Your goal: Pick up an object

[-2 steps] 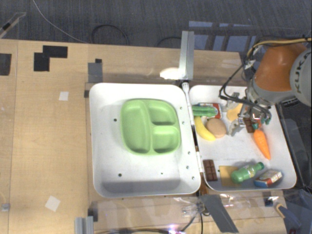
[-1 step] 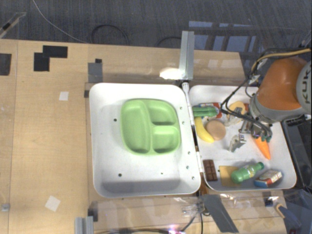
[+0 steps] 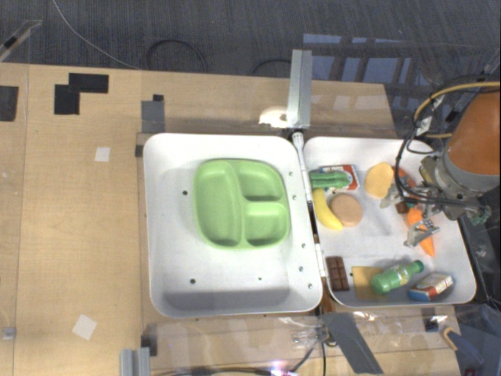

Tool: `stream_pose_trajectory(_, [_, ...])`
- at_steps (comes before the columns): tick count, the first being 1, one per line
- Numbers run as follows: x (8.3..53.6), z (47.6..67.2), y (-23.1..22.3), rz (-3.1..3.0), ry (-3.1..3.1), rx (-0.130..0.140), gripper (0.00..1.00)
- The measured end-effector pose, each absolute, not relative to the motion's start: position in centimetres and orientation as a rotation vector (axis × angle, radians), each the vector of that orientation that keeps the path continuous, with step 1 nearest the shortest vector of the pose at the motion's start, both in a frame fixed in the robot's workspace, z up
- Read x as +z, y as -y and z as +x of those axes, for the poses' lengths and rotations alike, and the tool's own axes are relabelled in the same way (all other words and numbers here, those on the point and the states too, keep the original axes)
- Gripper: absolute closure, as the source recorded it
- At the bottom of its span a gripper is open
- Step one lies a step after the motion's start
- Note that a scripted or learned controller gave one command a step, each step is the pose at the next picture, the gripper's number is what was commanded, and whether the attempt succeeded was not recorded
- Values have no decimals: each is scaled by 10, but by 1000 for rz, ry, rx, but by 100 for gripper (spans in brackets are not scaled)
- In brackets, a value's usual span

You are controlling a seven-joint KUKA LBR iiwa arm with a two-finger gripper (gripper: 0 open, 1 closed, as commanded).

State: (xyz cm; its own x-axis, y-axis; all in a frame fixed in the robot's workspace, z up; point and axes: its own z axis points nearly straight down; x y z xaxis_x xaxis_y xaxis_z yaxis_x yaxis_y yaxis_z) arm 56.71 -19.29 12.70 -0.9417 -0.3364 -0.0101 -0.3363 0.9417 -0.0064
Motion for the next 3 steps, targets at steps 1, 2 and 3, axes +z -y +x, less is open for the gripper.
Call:
stream_pose_trajectory(1, [90, 561, 206, -558, -3077, -8, 0])
stream_pose_trajectory(2, [90, 552, 205, -610, -3066, -11, 0])
stream_pose_trajectory(3, [91, 536, 159, -561, -3073, -8, 0])
